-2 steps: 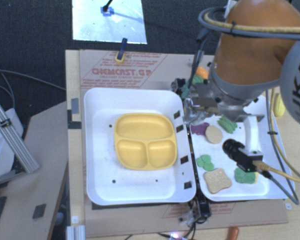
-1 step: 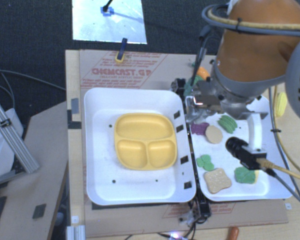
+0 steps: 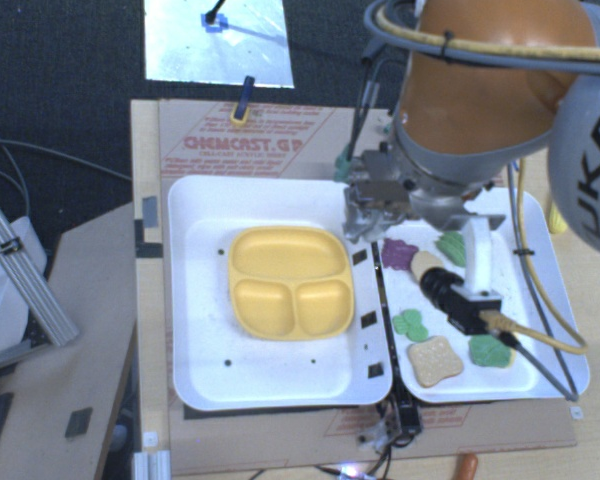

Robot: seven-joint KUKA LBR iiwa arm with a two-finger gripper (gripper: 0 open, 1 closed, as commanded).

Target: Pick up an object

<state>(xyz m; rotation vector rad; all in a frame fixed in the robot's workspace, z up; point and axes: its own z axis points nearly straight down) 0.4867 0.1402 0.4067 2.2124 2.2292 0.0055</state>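
My gripper [image 3: 364, 220] hangs under the big orange wrist, over the far end of the wall between the two bins. In the right bin [image 3: 540, 268], a purple grape bunch [image 3: 398, 256] lies just right of the gripper. Around it are a green leafy piece [image 3: 451, 246], a small tan piece [image 3: 426, 264], a green clover-shaped piece [image 3: 410, 323], a square toast slice [image 3: 434, 360] and another green piece [image 3: 490, 351]. I see nothing held by the gripper.
A yellow divided plate [image 3: 288, 280] lies in the middle of the left bin [image 3: 195, 268]. The arm's bulk covers the far part of the right bin. Cardboard lies under both bins, and a metal sheet [image 3: 216, 28] lies beyond them.
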